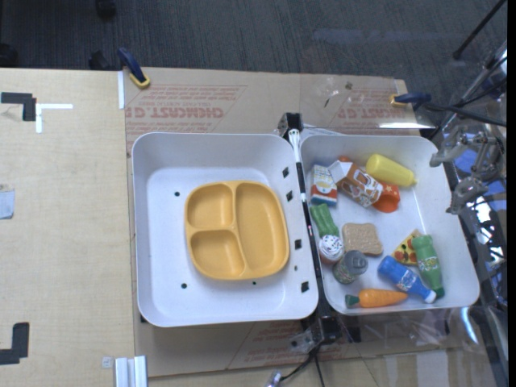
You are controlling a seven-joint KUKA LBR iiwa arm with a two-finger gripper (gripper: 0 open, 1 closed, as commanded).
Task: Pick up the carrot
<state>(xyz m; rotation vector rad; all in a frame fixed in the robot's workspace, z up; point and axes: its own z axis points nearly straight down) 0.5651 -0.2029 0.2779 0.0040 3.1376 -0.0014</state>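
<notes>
The small orange plastic carrot with a green tip (377, 298) lies flat along the near edge of the right-hand shallow white bin (453, 216), green end pointing left, almost against the front wall. Just beside its right end sits a blue plastic bottle (405, 279), with a green plastic bottle (428, 261) leaning behind that. A small grey round can (350, 266) stands just above and to the left of the carrot, so open room around it is tight on 3 sides.

Farther back in this bin lie a tan slice of toy bread (362, 238), a yellow plastic lemon-shaped piece (390, 170), a brown printed packet (359, 185) and a small white carton (323, 185); a green vegetable piece (326, 219) runs along the left wall.

The left-hand shallow white bin (153, 240) holds a yellow 3-compartment plastic plate (236, 229), with bare floor all round it.

At the right border of the view, metal and cable parts that may be the gripper (468, 185) sit over the right bin's outer rim, well apart from the carrot; whether it is released or clenched I cannot tell.
</notes>
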